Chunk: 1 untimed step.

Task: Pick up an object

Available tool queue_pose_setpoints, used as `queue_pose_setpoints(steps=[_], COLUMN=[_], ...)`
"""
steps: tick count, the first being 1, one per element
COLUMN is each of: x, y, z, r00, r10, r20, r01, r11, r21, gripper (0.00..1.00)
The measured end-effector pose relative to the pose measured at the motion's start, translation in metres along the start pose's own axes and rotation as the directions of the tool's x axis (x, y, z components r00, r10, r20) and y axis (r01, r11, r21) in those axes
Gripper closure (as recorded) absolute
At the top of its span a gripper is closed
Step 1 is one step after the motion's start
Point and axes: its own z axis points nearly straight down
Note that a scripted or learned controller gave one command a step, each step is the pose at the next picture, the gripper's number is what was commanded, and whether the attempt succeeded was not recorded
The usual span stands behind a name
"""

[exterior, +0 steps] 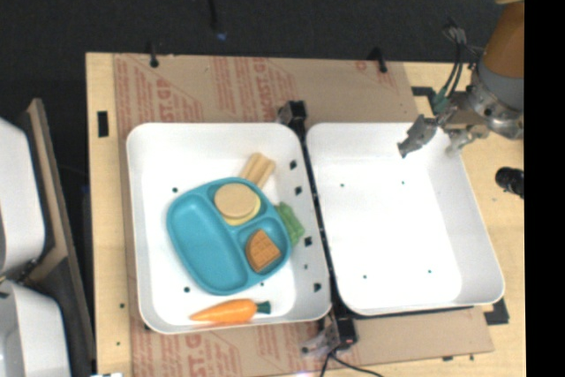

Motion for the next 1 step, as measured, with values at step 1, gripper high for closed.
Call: queue_pose_setpoints(steps=[1], x=[0.0002], y=[0.0011], z=[-0.004], r00=[1.0], r10=[-0.001], r20=[0.001], r01=[0.001], r11=[1.0], r21=[-0.007], gripper=[0.0])
